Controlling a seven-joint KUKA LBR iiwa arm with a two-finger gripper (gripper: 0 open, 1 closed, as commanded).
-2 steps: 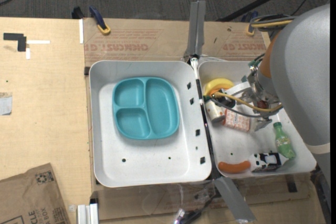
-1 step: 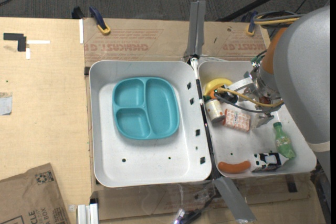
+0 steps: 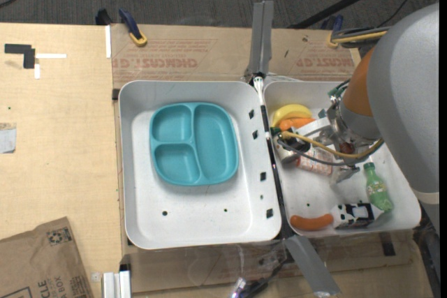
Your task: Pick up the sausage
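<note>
Arm reaching down into the right bin, sausage lying apart from it

The sausage (image 3: 312,222) lies near the front edge of the right bin (image 3: 405,181), beside a black-and-white toy (image 3: 355,213) and a green bottle (image 3: 377,187). The gripper (image 3: 323,142) hangs among cables near a banana (image 3: 292,112); I cannot tell its state. A teal divided plate (image 3: 194,144) sits in the left bin (image 3: 140,213)

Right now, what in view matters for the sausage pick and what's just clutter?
Belongs to the job:
- sausage, near front edge of right bin
- gripper, down in that bin

Lying about:
- teal divided plate in left bin
- banana
- green bottle
- black-and-white item beside the sausage
</note>
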